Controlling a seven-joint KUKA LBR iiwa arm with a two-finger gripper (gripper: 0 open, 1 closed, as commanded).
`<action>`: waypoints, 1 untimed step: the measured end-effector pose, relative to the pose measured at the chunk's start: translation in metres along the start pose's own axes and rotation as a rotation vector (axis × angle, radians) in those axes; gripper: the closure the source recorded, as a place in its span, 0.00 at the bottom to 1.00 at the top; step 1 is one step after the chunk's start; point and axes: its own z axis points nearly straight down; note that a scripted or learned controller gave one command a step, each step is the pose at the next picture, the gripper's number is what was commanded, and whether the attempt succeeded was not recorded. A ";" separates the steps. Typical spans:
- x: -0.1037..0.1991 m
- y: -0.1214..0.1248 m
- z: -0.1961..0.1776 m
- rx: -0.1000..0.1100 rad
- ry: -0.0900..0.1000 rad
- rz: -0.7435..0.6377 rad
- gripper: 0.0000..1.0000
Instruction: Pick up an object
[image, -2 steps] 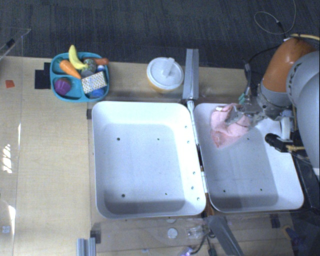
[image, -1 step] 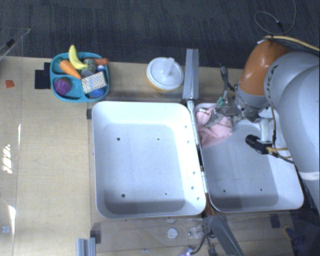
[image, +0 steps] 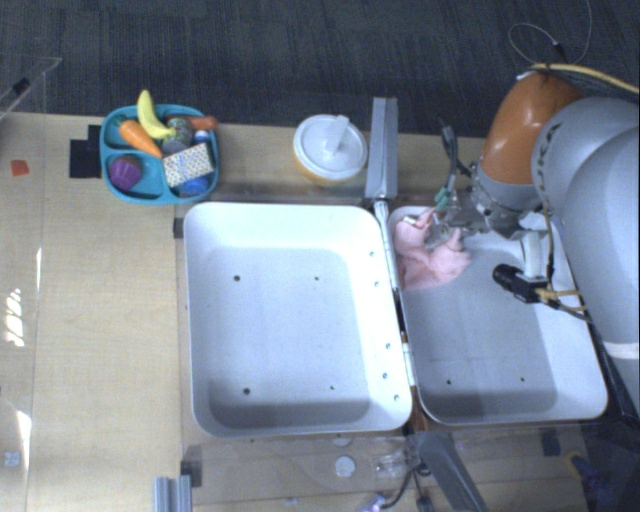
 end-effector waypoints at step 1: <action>0.050 0.002 -0.090 0.004 0.001 -0.083 1.00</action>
